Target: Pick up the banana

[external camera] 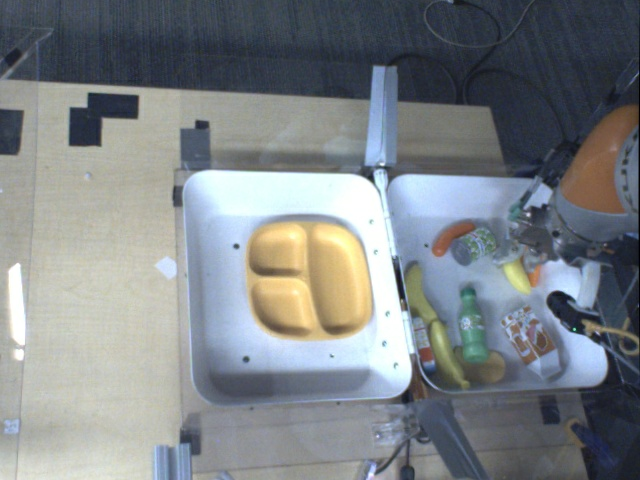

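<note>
Camera view: gripper point(528, 240) low over a small banana point(517, 274), grasp seemingly underway, finger state impossible to tell; next, a clean lift.

White bins point(215, 268); a yellow tray point(308, 276); yellow bananas point(447, 356); a green bottle point(471, 326) with a white label; an orange-red carrot point(455, 234); a grey can point(474, 246) with a green-and-white label; a white carton point(530, 338) with brown print; a grey arm point(600, 183) with an orange band; a tan bench point(90, 268) with black marks
</note>
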Motion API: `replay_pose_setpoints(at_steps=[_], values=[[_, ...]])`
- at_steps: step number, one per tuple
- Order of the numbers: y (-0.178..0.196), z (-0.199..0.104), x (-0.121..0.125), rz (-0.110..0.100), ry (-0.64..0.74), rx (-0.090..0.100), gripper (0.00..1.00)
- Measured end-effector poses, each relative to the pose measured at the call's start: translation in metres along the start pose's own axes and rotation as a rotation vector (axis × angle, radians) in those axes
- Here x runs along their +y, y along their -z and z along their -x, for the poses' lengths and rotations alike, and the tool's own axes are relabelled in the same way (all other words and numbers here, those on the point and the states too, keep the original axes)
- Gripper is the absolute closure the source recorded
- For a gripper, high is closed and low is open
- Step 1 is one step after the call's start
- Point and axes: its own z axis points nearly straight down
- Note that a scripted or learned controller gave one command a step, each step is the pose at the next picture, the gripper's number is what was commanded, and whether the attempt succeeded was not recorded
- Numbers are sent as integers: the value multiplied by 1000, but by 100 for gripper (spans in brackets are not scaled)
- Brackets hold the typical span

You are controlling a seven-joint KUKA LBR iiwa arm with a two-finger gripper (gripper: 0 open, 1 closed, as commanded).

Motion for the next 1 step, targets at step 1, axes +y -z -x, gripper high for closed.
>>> replay_pose_setpoints(at_steps=[1], values=[[5, -38, -35, -10, -1, -3, 100]])
